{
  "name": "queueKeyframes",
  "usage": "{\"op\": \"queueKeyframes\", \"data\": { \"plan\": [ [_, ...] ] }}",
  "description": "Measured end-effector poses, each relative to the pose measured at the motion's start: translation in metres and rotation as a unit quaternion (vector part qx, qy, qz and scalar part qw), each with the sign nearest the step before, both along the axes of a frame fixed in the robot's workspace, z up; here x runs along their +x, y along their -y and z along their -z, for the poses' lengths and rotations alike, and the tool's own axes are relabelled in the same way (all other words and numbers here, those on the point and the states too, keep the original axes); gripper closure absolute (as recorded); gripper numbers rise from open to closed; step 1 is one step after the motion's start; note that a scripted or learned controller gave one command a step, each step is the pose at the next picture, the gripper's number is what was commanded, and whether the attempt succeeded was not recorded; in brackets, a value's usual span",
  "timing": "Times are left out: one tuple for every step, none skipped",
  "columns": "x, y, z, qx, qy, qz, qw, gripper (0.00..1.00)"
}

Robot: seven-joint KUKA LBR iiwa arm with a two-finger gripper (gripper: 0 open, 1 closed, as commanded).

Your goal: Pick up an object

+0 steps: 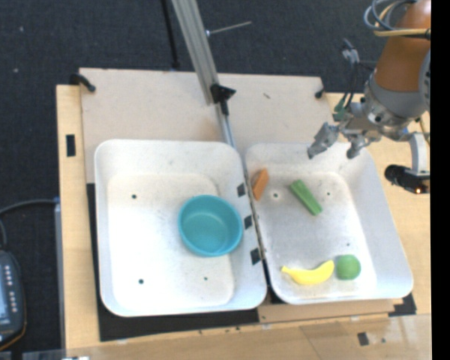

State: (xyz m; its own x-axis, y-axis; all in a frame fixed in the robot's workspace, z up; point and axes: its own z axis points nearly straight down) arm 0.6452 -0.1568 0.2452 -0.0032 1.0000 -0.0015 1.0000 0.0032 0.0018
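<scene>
My gripper (pixel 336 147) hangs above the far right corner of the right bin (pixel 375 201), its two fingers spread open with nothing between them. Below it in that bin lie a green block (pixel 306 198), an orange carrot-like piece (pixel 260 183) against the left wall, a yellow banana (pixel 309 274) and a green round fruit (pixel 348 267) near the front. A blue bowl (pixel 210 225) sits in the left bin (pixel 135 223).
A slanted aluminium rail (pixel 197 43) runs from the top down to the gap between the bins. A handheld pendant (pixel 0 287) lies at the lower left, off the bench. Cables loop beside the arm at the right.
</scene>
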Motion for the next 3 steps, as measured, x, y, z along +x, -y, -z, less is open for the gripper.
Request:
{"op": "queueKeyframes", "data": {
  "plan": [
    [0.0, 0.0, 0.0, -0.0004, 0.0, 0.0, 1.0, 0.0],
    [-0.002, -0.007, 0.059, -0.0001, -0.003, -0.001, 1.0, 0.0],
    [-0.003, -0.004, 0.122, -0.0002, -0.003, 0.002, 1.0, 0.0]
  ]
}}
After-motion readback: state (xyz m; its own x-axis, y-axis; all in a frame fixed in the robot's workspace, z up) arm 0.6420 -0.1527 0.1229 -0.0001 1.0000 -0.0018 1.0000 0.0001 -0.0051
